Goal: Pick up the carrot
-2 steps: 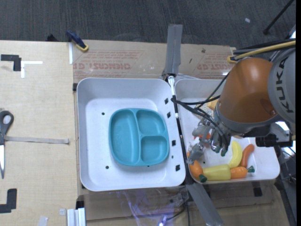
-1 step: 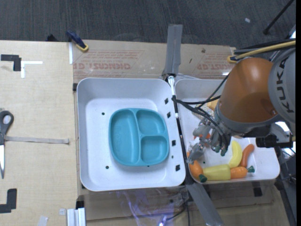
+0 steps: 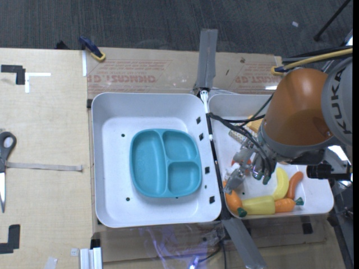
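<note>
Nearest you, along the front wall of the right bin (image 3: pixel 314 209), lies a small heap of toy produce. A carrot (image 3: pixel 231 200) sits at the bin's front-left corner, orange with a green tip, pointing toward the front wall. Just beside it rests a yellow corn cob (image 3: pixel 258 205), and touching that cob's right end is a second carrot (image 3: pixel 285 205) with a green stub. Behind them stand a yellow banana (image 3: pixel 280 184) and another orange carrot (image 3: pixel 295 182), leaning together.

These carrots look like light, rigid plastic, smooth and likely slippery, so you should expect one to squirt out if pinched at the taper. Take hold across the thickest part of the body, away from the green end, with the fingers crossing its long axis. The corner carrot is crowded by the bin wall and the cob, which leaves little room for a finger on either side.

A little farther back, the gripper (image 3: pixel 252 167) hangs over the left half of that bin, above and just behind the corner carrot. You cannot tell from this angle whether it is parted or closed, and nothing is visibly held.

Farther left, the left bin (image 3: pixel 106 167) holds a teal divided plate (image 3: pixel 166 162). Beyond it, scissors (image 3: pixel 5 156) lie on the bench (image 3: pixel 42 195).
</note>
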You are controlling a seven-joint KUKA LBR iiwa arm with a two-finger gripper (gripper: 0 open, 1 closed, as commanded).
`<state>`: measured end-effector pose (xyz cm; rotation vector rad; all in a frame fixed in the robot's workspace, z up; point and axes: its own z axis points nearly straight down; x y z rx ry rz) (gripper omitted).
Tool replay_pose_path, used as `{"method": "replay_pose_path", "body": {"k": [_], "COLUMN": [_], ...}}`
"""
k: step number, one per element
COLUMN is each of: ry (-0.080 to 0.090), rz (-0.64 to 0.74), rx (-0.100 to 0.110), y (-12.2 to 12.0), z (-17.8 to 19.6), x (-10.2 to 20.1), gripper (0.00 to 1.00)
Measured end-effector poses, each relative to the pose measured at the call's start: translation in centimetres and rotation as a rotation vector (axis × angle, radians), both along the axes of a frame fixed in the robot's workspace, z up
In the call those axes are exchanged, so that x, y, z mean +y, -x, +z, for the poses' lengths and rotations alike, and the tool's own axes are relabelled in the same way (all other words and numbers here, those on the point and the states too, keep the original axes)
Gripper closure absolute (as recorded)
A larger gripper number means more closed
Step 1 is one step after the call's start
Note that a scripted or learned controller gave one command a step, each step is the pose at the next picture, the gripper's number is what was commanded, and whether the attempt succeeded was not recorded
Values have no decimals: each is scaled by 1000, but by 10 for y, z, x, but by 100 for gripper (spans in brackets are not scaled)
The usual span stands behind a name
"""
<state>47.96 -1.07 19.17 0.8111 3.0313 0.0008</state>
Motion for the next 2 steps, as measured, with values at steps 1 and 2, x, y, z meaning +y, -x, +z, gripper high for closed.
{"method": "replay_pose_path", "body": {"k": [1,2], "ry": [1,1], "rz": [291,101], "rx": [1,-1], "y": [0,-26], "z": [0,0], "x": [10,-73], "gripper": [0,0]}}
